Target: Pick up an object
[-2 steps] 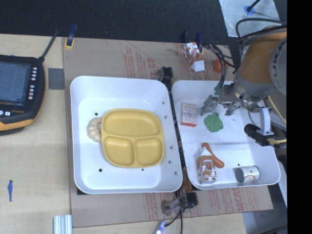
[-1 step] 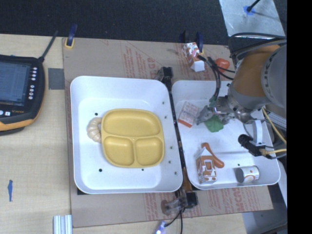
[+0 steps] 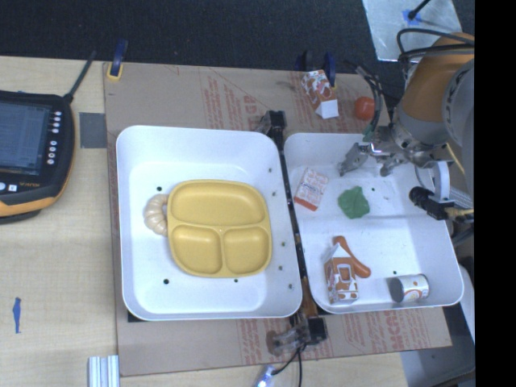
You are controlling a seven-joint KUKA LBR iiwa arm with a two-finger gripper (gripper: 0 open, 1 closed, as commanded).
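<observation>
The gripper [image 3: 371, 160] hangs over the upper part of the right bin [image 3: 451, 252] with its two fingers spread apart and nothing between them, the green lump [image 3: 353, 202] lying free on the bin floor just below it. The same bin holds a small red-and-white packet [image 3: 310, 190] near its left wall, a house-shaped carton [image 3: 341, 276] touching an orange sausage-like piece [image 3: 355, 258], and a small can [image 3: 409, 289] on its side near the lower right corner. The left bin [image 3: 141, 216] carries a yellow divided tray [image 3: 219, 227] with a pale pastry-like item [image 3: 155, 214] against its left edge.
</observation>
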